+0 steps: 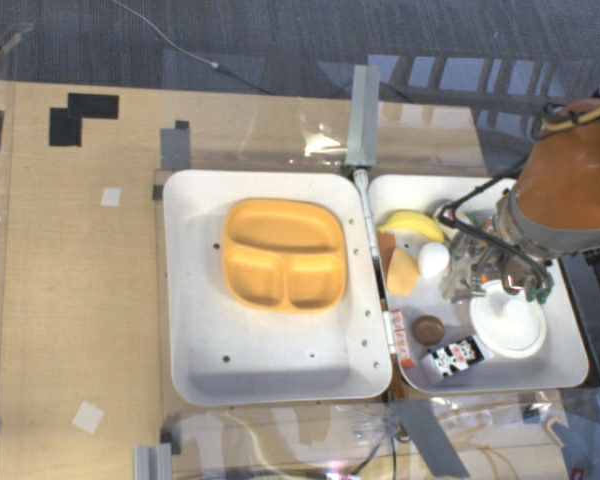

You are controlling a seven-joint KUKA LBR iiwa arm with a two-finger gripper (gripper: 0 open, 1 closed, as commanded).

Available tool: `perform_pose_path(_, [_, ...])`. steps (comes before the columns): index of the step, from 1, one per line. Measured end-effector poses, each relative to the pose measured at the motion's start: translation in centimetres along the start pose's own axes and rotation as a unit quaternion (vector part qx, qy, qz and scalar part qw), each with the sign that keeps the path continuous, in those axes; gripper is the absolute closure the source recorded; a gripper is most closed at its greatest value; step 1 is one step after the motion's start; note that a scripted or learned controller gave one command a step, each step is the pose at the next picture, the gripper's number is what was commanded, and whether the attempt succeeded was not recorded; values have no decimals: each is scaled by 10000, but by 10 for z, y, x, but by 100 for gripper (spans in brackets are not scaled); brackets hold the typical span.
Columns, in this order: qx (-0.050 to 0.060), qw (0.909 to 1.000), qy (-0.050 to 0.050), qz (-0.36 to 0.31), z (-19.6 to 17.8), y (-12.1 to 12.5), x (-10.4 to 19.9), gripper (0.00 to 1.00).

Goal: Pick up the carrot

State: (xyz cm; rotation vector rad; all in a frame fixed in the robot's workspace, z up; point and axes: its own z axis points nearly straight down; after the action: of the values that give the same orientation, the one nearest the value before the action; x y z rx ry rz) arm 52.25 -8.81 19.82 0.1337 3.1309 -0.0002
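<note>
The camera view shows two white bins side by side on a wooden bench. The left bin (195, 268) holds a yellow divided tray (283, 254). The right bin (570, 363) holds a banana (412, 225), a white egg (433, 260), a pale yellow wedge (402, 273), a brown round piece (427, 328), a small black-and-white box (452, 356) and a white plate (508, 325). The carrot (386, 247) shows as an orange sliver by the bin's left wall, under the banana's end. The gripper (472, 276) hangs over the bin's middle, beside the egg; how far it is open cannot be told, and nothing is seen in it.
</note>
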Motion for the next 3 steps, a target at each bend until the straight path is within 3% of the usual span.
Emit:
perform_pose_path(1, [-27, 9993, 7, 361, 13, 101, -10, 100])
perform_pose_path(2, [-9, 9881, -25, 1541, -63, 80, -11, 100])
perform_pose_path(3, [19, 9932, 62, 1161, 49, -8, 14, 100])
